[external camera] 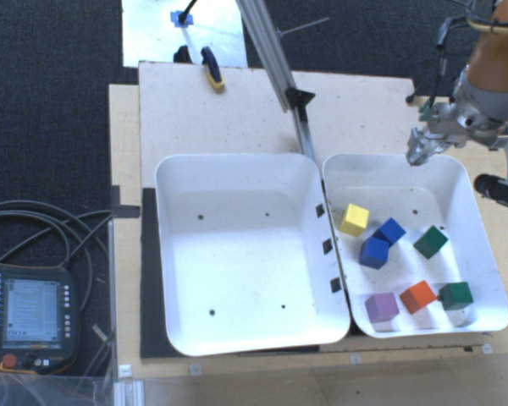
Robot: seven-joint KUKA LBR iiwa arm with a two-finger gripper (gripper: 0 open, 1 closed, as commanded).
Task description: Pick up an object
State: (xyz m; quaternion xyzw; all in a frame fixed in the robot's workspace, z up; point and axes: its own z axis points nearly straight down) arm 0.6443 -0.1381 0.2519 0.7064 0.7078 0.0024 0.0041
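Closest to the camera, low in the right bin (483, 244), sit a purple block (382, 306), an orange block (418, 296) and a dark green block (456, 294), all in a row near the front wall. A bit farther back I see two blue blocks (381, 244) touching each other, a yellow block (354, 219) just beside them, and another green block (430, 242) off to the side. The left bin (237, 176) sits right next to this one on the desk (237, 108). My claw (420, 150) hangs over the back edge of the right bin, up high, well apart from every block. I cannot tell if it is spread or pressed together, because it looks small and blurry from here. Nothing is in it. So I think I am at the very start: I have not picked a block yet. Next, I need to choose one block, move over it and come down straight. The yellow block looks like a good pick to me, since it is near my claw and has some room around it. The two blue ones touch, so I could bump one while grabbing the other.
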